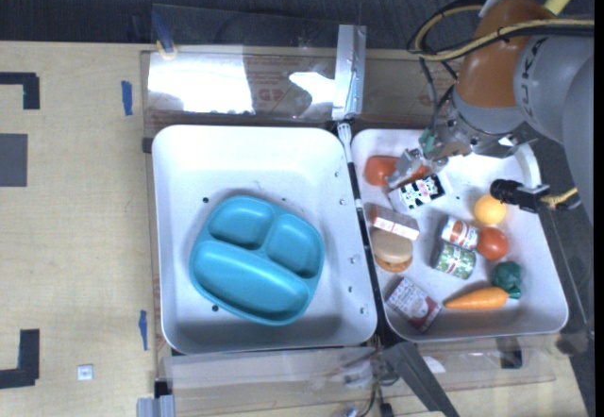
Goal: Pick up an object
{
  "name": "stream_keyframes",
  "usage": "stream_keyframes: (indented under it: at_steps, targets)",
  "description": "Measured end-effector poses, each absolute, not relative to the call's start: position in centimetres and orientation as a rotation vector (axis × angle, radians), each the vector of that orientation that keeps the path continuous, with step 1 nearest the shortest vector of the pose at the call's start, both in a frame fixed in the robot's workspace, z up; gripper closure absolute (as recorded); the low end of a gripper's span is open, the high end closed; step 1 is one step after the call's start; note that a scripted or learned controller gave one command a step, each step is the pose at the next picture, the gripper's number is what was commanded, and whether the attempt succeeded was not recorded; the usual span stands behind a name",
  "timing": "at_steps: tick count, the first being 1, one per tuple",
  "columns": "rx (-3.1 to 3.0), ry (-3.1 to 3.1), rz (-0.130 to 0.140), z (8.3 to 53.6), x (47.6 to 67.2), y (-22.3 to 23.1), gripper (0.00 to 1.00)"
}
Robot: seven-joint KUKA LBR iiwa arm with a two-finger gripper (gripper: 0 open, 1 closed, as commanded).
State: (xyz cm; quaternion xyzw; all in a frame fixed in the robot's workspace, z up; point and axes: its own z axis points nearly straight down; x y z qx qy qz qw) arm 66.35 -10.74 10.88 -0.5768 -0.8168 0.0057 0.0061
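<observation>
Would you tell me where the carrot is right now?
The carrot lies in the right bin, near its front right corner, just below the broccoli and right of the red packet.

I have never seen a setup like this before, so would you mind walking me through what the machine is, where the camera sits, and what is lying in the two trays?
You are looking down at a slant from one fixed camera above a bench. The grey machine with the orange band is a robot arm reaching in from the right; its job is to pick up an object. At its tip is a gripper with two jaws, low over the right bin. From here I cannot tell whether the jaws are open or holding anything.

The left bin holds a blue divided plate. The right bin holds toy food: a red tomato and a black-and-white carton beside the gripper, a burger, two small cans, a yellow fruit, a carrot and a red packet.
</observation>
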Motion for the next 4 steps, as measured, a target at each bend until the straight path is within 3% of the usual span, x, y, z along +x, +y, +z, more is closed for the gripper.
stream_keyframes:
  at_steps: [1,2,3,4]
  targets:
    - [-1.803,-2.545,0.024,11.8,66.1,-10.8,1.0]
    - [-1.805,-2.549,0.019,11.9,66.3,-10.8,0.0]
    - [-1.875,-2.539,-0.017,9.4,62.5,-12.3,0.0]
    - [-1.987,-2.45,-0.014,9.4,58.3,-16.4,0.0]
